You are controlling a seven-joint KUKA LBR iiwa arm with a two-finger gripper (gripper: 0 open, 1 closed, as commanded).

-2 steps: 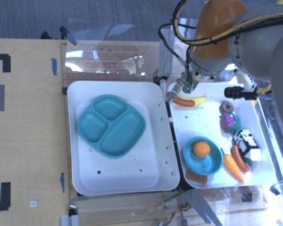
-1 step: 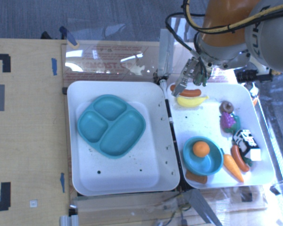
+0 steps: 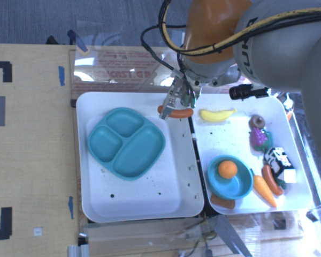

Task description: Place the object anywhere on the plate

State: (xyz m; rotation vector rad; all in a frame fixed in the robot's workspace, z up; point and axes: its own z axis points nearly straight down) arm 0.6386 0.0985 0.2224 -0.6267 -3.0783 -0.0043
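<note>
While the gripper (image 3: 177, 107) hangs over the left bin (image 3: 96, 197), its fingers are clamped on a hot dog (image 3: 177, 112), held at one o'clock from the blue plate (image 3: 127, 142). A banana (image 3: 217, 114) lies at three o'clock of it.
</note>
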